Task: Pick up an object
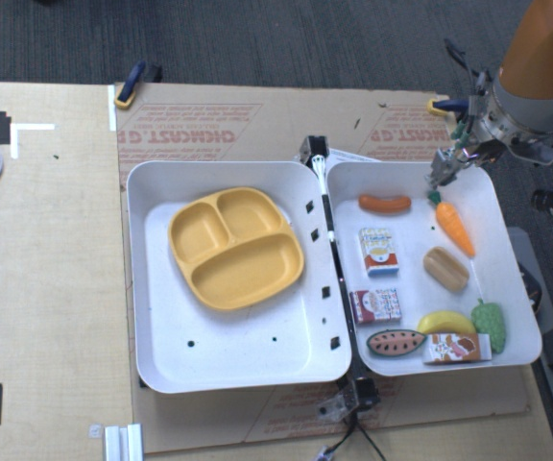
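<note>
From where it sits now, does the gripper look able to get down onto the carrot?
Probably yes. The gripper hangs over the right bin's far edge, just above the carrot's green tip, and nothing covers the carrot.

Cardboard sheet [195, 123] — inverted "CHEMCAST GP".

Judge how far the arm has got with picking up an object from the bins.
Done: nothing lifted; the carrot, sausage and banana lie in the right bin. In hand: the gripper hovers at that bin's far edge, above the carrot's top. Left: descend, grasp, lift.
</note>
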`<action>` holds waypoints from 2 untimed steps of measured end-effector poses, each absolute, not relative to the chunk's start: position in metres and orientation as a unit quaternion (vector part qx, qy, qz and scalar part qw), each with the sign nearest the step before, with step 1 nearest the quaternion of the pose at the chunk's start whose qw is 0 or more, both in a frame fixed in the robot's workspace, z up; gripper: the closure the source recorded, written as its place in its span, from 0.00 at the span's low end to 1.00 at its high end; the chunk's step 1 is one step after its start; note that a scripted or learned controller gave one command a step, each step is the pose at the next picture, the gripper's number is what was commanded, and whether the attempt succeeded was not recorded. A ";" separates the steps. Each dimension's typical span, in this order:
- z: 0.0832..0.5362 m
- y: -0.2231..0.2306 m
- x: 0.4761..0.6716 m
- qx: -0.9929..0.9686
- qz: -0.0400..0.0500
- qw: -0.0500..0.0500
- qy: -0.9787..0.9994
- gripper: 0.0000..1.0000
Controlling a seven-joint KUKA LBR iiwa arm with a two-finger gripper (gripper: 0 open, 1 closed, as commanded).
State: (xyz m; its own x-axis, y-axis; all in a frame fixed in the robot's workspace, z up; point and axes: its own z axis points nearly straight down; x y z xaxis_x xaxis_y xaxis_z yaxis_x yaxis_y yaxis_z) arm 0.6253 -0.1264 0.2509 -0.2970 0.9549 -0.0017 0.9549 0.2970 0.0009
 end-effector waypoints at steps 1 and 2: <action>0.405 -0.109 0.657 0.524 0.000 0.001 0.852 1.00; 0.537 -0.119 0.659 0.506 0.000 0.001 0.863 1.00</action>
State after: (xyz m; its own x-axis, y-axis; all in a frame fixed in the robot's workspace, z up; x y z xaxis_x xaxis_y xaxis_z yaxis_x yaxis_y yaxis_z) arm 0.6595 -0.1192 0.5365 -0.4887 0.8725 -0.0023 0.8725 0.4887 0.0012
